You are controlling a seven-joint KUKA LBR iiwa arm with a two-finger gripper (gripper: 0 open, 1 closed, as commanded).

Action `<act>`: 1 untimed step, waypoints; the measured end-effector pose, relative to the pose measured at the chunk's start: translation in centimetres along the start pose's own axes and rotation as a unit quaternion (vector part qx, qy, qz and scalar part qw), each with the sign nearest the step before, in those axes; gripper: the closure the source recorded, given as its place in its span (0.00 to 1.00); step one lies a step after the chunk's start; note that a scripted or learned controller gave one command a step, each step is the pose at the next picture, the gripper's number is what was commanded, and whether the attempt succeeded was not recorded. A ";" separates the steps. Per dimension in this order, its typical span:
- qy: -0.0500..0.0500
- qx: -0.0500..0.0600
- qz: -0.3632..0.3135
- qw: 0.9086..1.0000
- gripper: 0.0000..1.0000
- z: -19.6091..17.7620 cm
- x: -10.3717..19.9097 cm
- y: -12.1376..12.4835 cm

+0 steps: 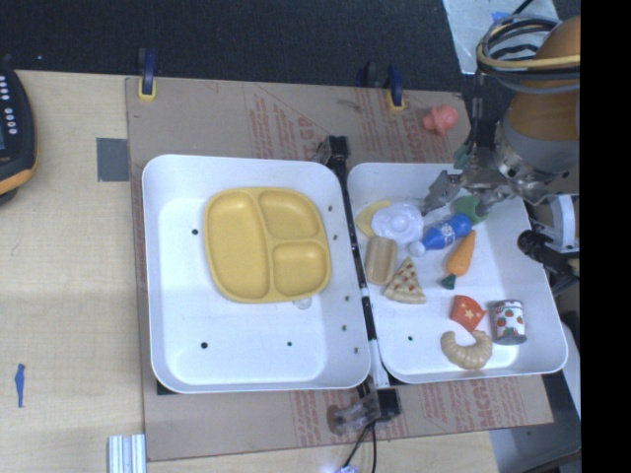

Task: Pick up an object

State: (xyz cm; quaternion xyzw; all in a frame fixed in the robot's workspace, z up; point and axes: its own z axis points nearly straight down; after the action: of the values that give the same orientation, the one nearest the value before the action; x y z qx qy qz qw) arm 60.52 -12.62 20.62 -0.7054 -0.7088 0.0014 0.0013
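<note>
The toys, such as the blue bottle (446, 234) and the carrot (460, 253), are piled in the right bin (537, 363) for easy reach; the claw (461, 187) is hung just above them; its grip cannot be told.

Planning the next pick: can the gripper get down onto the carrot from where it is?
Probably yes. The gripper hangs just above the carrot, whose top is uncovered; the blue bottle alongside may crowd a finger.

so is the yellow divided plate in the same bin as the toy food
No, the yellow plate lies in the left bin; the toy food sits in the right bin.
</note>
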 end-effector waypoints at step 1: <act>-0.001 0.003 0.003 1.000 0.00 6.4 -6.1 -3.3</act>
State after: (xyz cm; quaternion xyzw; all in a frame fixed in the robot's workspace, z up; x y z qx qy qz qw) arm 57.20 -18.72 14.23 -0.7073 -0.7069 0.0043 0.0032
